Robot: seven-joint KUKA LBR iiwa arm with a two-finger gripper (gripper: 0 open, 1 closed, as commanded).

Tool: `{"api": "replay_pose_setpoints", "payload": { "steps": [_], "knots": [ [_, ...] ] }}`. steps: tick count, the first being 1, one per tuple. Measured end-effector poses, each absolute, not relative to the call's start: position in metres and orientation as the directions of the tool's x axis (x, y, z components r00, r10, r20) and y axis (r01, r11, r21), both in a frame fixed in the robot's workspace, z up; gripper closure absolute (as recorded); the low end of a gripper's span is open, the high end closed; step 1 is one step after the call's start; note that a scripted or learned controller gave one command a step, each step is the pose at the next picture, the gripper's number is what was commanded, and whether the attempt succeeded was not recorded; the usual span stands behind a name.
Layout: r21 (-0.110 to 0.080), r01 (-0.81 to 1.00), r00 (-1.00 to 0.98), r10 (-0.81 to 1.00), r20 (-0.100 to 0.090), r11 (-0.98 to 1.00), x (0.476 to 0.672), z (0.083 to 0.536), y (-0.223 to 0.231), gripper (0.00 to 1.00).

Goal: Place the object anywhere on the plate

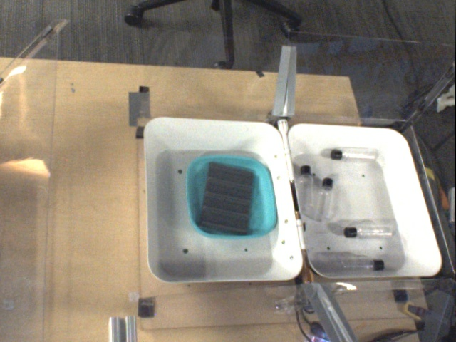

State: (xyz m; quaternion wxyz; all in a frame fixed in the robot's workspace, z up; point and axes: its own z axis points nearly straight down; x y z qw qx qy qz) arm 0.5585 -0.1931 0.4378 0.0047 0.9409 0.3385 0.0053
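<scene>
A teal plate sits in the left white bin. A dark grey ribbed block lies flat on the plate, slightly tilted, covering most of its middle. The right white bin holds several clear tubes with black caps, among them a tube near the back, a tube toward the front right and a tube along the front wall.
Both bins rest on a wooden bench. A metal post stands behind the seam between the bins. An office chair base is on the floor beyond the bench. Cables and brackets lie at the front right.
</scene>
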Motion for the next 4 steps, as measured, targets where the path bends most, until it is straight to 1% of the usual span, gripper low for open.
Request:
{"api": "replay_pose_setpoints", "payload": {
  "steps": [1, 2, 3, 4],
  "knots": [
    [0.009, 0.514, 0.858, 0.514, 0.006, -0.858, 0.523, 0.436, -0.2, 0.0],
    [0.007, 0.395, 0.919, 0.395, 0.007, -0.919, 0.551, 0.436, -0.205, 0.0],
    [0.008, 0.286, 0.958, 0.286, 0.009, -0.958, 0.49, 0.437, -0.206, 0.0],
    [0.008, 0.286, 0.958, 0.286, 0.009, -0.958, 0.49, 0.437, -0.206, 0.0]
  ]
}}
